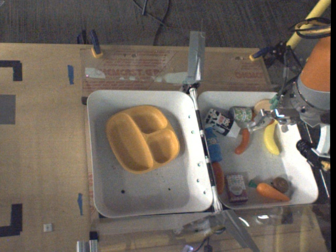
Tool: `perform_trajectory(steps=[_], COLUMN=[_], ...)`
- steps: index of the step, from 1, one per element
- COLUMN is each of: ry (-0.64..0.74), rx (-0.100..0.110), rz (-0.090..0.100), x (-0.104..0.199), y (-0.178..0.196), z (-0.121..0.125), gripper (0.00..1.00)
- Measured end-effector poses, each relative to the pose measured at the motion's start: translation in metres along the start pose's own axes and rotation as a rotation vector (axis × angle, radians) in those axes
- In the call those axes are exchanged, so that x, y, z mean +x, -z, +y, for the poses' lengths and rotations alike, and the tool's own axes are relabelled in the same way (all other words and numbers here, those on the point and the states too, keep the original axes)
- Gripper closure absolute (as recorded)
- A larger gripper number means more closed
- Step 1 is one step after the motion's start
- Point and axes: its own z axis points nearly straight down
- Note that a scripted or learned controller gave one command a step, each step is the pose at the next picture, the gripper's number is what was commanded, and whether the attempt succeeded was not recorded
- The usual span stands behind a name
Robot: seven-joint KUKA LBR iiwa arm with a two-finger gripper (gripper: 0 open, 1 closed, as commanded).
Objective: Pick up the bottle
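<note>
A small greenish-grey bottle-like container (pixel 241 114) lies at the back of the right bin (pixel 299 164), beside a black and white carton (pixel 218 121). My gripper (pixel 262 121) hangs low over the bin just to the right of that container, close to it or touching it. The grey wrist with the orange band (pixel 317 70) rises behind it at the right. Nothing is visibly lifted off the bin floor.
The right bin also holds a red sausage (pixel 242 140), a banana (pixel 271 138), a carrot (pixel 272 192), a purple box (pixel 236 187), and a blue item (pixel 212 145) along its left wall. A yellow divided plate (pixel 142 138) sits in the left bin (pixel 105 193).
</note>
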Motion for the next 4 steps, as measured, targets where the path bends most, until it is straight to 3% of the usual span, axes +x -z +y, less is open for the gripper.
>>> perform_trajectory(steps=[1,2,3,4], ry=[0.039,0.293,0.292,0.522], rx=[-0.001,-0.010,-0.013,-0.008], rz=[0.000,0.012,0.002,-0.007], x=[-0.019,-0.075,-0.078,-0.092], y=[-0.142,-0.142,-0.131,-0.010], z=[-0.055,0.053,0.053,0.117], gripper=[0.00,0.00,1.00,1.00])
